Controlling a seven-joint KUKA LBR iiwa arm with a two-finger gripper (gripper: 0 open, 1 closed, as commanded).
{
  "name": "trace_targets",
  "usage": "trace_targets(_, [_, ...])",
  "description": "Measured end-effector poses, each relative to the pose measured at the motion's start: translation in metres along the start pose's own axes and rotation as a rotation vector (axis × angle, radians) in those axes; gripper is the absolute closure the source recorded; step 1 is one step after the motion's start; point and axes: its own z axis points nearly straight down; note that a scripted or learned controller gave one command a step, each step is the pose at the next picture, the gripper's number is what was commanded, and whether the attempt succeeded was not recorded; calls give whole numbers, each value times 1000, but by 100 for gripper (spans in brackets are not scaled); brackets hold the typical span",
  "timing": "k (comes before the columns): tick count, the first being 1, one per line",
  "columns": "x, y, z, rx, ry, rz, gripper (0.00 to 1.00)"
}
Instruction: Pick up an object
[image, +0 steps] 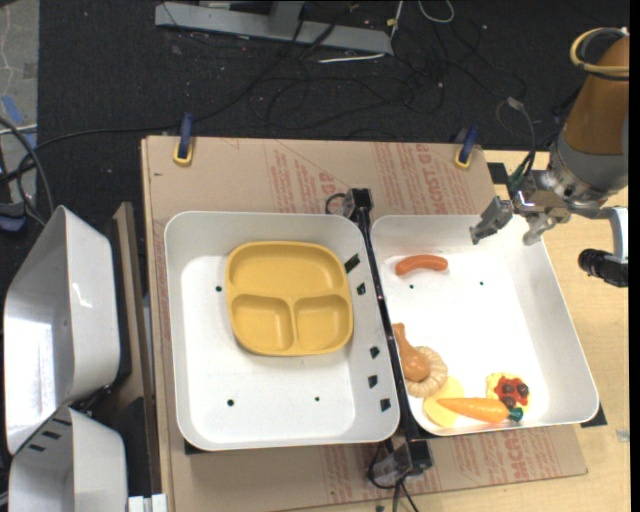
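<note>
My gripper (515, 222) hangs open over the far edge of the right bin (520, 300), with nothing between its two dark fingers. An orange sausage (421, 264) lies in the right bin's far left part, to the left of the gripper and a little nearer. At the bin's near side lie a tan chicken drumstick (418, 364), a carrot (474, 408) on a yellow slice, and a small pizza piece (510, 389).
A yellow divided plate (290, 298) sits in the left bin (200, 400). A black divider (378, 310) runs between the bins. Cardboard lies under both. White tubs (55, 330) stand off the bench at the left.
</note>
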Motion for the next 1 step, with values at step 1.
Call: trace_targets(1, [1, 3, -9, -14, -3, -3, 0])
